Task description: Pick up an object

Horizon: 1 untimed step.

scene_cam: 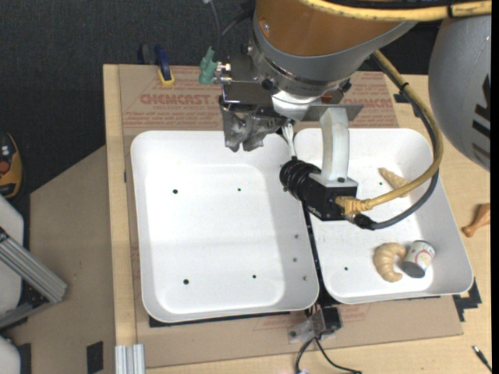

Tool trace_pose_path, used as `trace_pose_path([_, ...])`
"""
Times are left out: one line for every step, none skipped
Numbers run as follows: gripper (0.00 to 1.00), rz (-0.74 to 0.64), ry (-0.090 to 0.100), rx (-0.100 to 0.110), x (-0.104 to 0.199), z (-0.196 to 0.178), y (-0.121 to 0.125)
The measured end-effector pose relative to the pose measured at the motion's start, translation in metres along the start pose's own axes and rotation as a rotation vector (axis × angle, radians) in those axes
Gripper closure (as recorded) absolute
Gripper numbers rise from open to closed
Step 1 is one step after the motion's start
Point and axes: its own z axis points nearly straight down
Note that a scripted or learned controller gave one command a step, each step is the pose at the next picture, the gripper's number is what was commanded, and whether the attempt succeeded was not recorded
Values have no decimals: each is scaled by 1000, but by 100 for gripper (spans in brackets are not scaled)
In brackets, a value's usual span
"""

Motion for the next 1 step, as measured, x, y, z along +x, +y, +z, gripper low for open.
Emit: trace_pose_path([100,3,-13,26,-1,137,-4])
